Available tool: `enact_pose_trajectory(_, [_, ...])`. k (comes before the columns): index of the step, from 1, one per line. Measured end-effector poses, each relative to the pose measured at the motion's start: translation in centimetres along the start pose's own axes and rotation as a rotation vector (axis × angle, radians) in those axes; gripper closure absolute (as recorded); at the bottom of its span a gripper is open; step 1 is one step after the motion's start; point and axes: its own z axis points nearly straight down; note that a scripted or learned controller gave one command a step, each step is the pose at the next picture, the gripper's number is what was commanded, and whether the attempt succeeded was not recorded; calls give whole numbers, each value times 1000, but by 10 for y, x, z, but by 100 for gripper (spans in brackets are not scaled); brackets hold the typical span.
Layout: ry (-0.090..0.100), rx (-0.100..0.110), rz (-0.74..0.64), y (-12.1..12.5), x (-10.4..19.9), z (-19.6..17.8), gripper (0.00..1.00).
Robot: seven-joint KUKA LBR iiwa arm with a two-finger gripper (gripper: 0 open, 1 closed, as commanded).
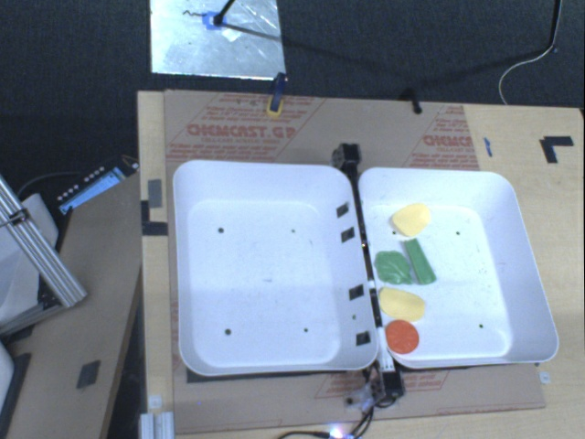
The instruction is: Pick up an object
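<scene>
The right bin [512,254] holds several small objects along its left side. A yellow lemon-shaped piece [410,219] lies farthest back. In front of it a green leafy piece [392,266] touches a green stick [420,261]. A second yellow piece [401,304] sits closer to the front, with a round orange-red piece [401,337] just in front of it at the bin's near left corner.
The left bin [265,263] sits beside the right one, joined by a black hinged divider [361,254]. Both rest on a cardboard sheet [238,126]. A shiny metal plate [217,24] lies behind, and an aluminium frame [37,254] stands at the left.
</scene>
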Motion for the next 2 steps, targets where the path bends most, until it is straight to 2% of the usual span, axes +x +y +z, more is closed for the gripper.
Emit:
enact_pose_trajectory(1, [-4, 0, 7, 71, -65, 1, 100])
enact_pose_trajectory(2, [1, 1, 2, 29, -42, 0, 100])
